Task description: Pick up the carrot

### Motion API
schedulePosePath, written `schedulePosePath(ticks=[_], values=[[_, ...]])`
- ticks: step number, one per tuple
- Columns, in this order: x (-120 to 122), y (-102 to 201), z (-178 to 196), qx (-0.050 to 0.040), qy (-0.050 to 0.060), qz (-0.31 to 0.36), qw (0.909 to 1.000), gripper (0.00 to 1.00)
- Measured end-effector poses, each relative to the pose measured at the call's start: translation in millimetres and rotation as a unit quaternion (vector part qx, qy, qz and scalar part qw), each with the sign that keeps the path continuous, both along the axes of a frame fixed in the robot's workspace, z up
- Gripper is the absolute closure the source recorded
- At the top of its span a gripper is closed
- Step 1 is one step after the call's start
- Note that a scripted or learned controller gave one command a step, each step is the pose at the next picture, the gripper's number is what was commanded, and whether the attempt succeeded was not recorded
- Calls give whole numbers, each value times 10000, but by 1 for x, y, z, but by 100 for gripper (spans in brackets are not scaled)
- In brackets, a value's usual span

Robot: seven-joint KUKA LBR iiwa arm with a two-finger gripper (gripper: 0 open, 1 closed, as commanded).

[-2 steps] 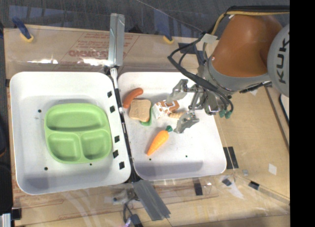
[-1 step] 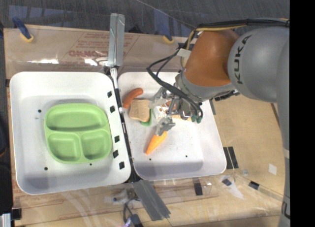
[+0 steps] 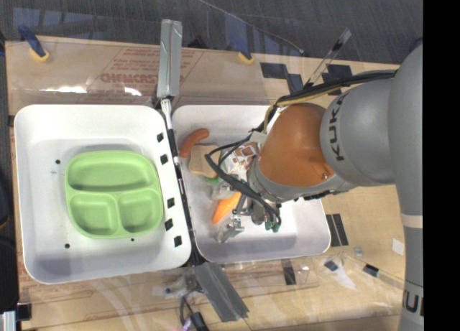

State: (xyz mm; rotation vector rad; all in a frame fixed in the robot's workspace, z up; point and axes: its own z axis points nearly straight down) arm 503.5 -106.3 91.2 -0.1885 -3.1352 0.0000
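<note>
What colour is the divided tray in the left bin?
Light green. The tray lies in the left bin, plainest in the camera view.

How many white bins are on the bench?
2. The left bin holds a green plate. The right bin holds the carrot, a sausage and other items; the arm reaches over it.

Two bins side by side

We see a tray [image 3: 113,202] in the left bin [image 3: 32,179]; in the right bin [image 3: 309,240], a carrot [image 3: 226,208] lies before a sausage [image 3: 194,140], seemingly just beside the gripper [image 3: 241,216].
</note>
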Motion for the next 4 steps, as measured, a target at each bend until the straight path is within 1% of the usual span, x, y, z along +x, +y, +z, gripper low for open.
schedulePosePath(ticks=[1, 2, 3, 4], values=[[2, 2, 11, 0, -13, 48, 10000, 100], [12, 26, 190, -8, -76, -703, 9975, 100], [-27, -25, 121, 0, 5, 583, 9983, 100], [28, -22, 97, 3, -5, 776, 9970, 100]])
